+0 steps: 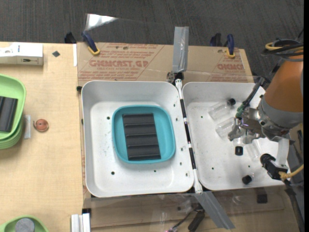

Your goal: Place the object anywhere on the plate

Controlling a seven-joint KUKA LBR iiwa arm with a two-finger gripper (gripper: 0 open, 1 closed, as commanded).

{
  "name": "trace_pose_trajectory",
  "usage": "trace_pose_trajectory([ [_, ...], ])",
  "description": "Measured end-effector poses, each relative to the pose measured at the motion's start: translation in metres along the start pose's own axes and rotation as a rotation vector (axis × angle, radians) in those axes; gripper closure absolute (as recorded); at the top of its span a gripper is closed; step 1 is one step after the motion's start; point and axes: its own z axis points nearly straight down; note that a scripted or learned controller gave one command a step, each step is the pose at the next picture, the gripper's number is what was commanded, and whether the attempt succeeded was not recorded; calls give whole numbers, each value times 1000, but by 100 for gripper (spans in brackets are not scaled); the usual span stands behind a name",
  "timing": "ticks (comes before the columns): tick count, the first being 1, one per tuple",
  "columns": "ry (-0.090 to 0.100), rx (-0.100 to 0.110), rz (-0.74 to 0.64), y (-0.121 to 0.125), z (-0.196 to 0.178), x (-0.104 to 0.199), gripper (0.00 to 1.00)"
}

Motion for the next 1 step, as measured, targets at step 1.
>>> trace_pose_trajectory([
  [1, 1, 2, -133, -19, 3, 21, 100],
])
